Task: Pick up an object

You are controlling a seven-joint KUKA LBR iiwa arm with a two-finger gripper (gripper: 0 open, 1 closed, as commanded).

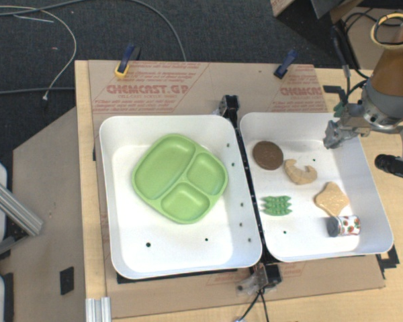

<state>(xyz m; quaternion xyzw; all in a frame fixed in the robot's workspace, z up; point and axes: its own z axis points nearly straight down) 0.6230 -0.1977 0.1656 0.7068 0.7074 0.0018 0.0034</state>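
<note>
Red "CHEMCAST GP" lettering printed across the brown protective sheet (154, 86) under both bins, repeated in part at the upper right. Two blue clamps (126, 59) pinning that sheet along the far edge. In the left bin (114, 180), a green three-compartment tray (180, 178), tilted diagonally. In the right bin (369, 206), five small items well apart from one another: a brown round disc (267, 155) near the far left corner, a tan curved piece (301, 172) just beside it, a green ridged piece (277, 205) by the dividing wall, a tan wedge-shaped piece (332, 198) toward the right, and a small white cup with red spots (344, 226) touching the wedge's near corner. Gripper (337, 134) poised over the far right corner of the right bin, clear of all five items, nothing seen between the fingers; spread or pressed together, cannot tell. Grey cables (67, 25) looping over dark carpet beyond the bench.
</note>
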